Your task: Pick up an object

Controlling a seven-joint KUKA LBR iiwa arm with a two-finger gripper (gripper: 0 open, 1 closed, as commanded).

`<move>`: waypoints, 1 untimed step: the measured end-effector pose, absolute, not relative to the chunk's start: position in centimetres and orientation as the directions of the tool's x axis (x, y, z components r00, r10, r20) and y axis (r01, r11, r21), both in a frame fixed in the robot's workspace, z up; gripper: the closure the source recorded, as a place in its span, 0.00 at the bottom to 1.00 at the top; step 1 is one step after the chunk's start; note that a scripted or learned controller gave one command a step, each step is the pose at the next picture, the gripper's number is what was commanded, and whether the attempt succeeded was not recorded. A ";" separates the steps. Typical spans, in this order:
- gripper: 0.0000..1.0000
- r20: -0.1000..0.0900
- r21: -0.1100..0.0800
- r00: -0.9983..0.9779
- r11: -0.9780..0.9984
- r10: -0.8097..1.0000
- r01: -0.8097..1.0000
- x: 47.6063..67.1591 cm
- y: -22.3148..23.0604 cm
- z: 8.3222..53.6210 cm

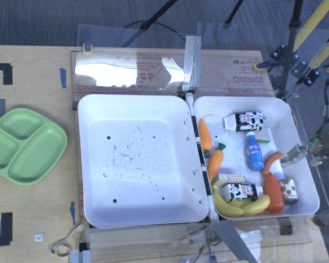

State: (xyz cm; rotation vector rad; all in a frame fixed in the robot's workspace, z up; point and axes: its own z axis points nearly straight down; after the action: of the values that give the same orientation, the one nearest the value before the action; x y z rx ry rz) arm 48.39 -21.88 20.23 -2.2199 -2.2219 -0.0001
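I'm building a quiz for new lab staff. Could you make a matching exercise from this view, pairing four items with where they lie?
Things:
1. banana
2. blue bottle
3. green divided plate
4. carrots

Places:
A. on the bench, left of both bins
B. along the right bin's left wall
C. at the right bin's near edge
D. middle of the right bin

Pairs: 1-C, 2-D, 3-A, 4-B

No text can be read clearly. The clear panel (247, 73) behind the bins carries red printing, mirrored and too blurred to make out.
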 end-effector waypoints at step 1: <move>1.00 0.000 0.002 -0.001 0.001 1.000 1.000 48.5 -21.9 21.2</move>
State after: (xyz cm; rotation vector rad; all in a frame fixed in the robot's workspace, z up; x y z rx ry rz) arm 48.49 -21.90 21.23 -2.2213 -2.2240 -0.0022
